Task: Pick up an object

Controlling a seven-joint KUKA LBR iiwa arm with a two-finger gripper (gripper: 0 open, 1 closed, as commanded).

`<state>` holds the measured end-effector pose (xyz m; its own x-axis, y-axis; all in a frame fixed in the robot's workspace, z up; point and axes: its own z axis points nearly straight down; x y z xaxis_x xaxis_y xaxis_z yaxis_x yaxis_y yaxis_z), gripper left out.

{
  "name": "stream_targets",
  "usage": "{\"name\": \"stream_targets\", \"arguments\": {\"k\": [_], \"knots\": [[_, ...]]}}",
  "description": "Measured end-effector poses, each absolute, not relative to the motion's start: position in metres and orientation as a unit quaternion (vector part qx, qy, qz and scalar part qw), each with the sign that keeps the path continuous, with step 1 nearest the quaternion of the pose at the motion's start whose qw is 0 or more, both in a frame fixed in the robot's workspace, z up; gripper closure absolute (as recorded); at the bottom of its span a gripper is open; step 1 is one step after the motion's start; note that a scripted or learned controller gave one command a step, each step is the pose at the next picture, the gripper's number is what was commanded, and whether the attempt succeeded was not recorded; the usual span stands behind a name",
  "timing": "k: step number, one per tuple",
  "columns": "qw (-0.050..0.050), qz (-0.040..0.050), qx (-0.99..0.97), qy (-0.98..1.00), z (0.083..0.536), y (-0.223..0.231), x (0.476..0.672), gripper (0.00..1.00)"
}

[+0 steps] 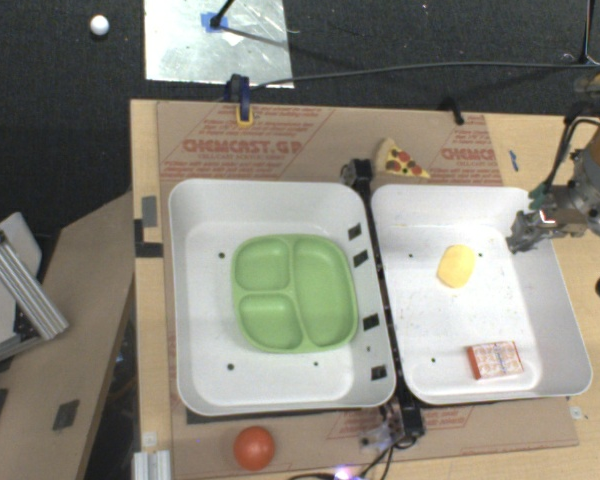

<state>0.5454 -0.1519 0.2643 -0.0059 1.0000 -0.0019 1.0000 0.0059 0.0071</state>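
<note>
A yellow rounded object (457, 266) lies in the right bin (540, 298), near its middle. A small red and white box (494, 359) rests flat near that bin's front right corner. A green divided plate (293, 293) sits in the left bin (195, 268). My gripper (525, 230) hangs at the right bin's far right rim, to the right of the yellow object and apart from it. Nothing shows between its fingers.
A toy pizza slice (401, 160) lies on the board behind the bins. A red ball (253, 447) sits in front of the left bin. A black divider with clips (370, 288) runs between the two bins. A cable crosses behind the bench.
</note>
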Motion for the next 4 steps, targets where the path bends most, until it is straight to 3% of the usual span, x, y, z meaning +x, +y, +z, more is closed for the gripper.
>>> {"name": "stream_targets", "arguments": {"k": [1, 4], "knots": [[0.001, 0.0017, 0.704, 0.711, 0.254, -0.098, 0.571, 1.0], [0.0, 0.0015, 0.704, 0.71, 0.261, 0.05, 0.61, 1.0]]}}
